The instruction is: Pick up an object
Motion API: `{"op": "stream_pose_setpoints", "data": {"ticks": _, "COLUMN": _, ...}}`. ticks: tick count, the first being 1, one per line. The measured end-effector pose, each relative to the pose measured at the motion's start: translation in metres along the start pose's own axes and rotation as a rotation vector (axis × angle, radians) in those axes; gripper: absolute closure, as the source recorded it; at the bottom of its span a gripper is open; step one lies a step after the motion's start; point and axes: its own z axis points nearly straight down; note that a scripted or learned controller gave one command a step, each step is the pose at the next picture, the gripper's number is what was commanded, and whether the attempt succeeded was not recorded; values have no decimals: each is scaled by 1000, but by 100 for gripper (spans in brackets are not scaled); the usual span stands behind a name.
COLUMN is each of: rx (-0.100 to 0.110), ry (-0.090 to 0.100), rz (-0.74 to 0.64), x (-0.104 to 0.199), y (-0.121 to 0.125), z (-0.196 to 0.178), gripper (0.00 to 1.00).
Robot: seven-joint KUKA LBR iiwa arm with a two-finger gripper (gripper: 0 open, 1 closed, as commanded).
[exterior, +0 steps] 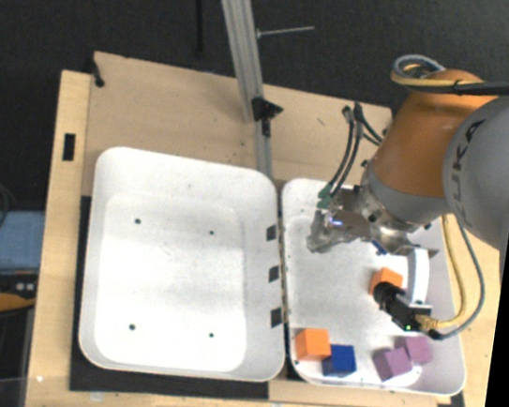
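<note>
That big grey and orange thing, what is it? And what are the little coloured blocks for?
It is a robot arm, and a computer program moves it. The camera hangs above the bench and looks down at a slant, so you see the arm reaching in from the right. At its end is a gripper, like a hand with two fingers. It hangs over the right bin, one of two shallow white trays; the left bin sits beside it. Near the front of the right bin lie an orange block, a blue block touching it, and two purple blocks. The robot's job is to pick one up. I cannot see anything in its gripper.
</note>
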Motion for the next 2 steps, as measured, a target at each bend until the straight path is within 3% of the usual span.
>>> {"op": "stream_pose_setpoints", "data": {"ticks": 2, "rx": 0, "ry": -3, "rz": 3, "x": 89, "y": 37, "z": 6, "gripper": 100}}
